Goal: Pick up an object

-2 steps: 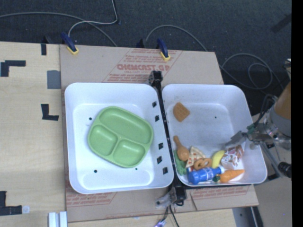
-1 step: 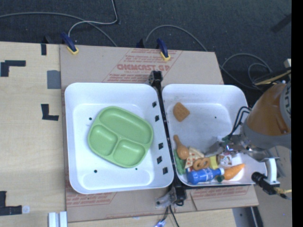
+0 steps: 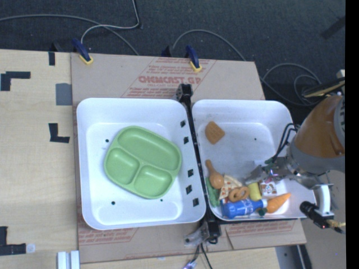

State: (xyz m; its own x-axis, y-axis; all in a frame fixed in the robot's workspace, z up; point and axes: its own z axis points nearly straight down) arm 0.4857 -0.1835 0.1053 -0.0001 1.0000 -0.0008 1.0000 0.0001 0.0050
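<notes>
The right bin [image 3: 247, 108] holds a heap of toy food along its front wall. In the heap are a blue bottle [image 3: 242, 208], an orange carrot [image 3: 278, 202], a yellow piece [image 3: 255, 191], a brown pretzel [image 3: 240, 194], a pizza slice [image 3: 230, 185] and a white and red carton [image 3: 270, 187]. A tan cookie-like piece [image 3: 214, 132] lies apart near the back left of that bin. My gripper [image 3: 262, 172] hangs low over the right part of the heap, just above the carton and the yellow piece. Nothing can be made out in its grasp.
A green divided plate [image 3: 143, 161] lies in the left bin [image 3: 90, 150]. The grey and orange arm [image 3: 320, 139] comes in over the right bin's right wall. Blue clamps [image 3: 193, 60] and cables sit behind the bins.
</notes>
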